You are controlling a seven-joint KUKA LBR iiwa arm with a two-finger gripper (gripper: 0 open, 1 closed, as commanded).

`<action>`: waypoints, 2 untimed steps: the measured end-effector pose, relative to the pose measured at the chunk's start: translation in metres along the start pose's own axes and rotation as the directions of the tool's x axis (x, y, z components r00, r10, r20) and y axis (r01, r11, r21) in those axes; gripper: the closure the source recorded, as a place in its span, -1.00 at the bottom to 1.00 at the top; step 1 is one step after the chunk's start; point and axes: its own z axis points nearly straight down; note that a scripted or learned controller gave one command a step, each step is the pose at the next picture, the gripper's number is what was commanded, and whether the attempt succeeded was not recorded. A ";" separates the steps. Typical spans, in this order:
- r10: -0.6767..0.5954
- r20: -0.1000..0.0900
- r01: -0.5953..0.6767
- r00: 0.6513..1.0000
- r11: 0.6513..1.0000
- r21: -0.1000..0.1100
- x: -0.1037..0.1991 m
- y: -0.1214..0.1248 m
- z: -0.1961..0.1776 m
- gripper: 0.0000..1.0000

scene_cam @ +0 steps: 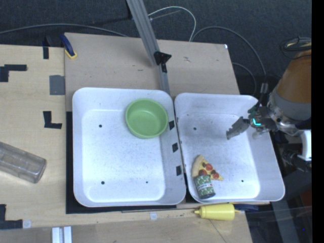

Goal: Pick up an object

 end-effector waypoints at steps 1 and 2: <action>0.002 -0.001 -0.002 1.000 1.000 0.007 0.004 -0.003 0.064 -1.00; 0.002 -0.001 -0.002 1.000 1.000 0.007 0.004 -0.002 0.128 -1.00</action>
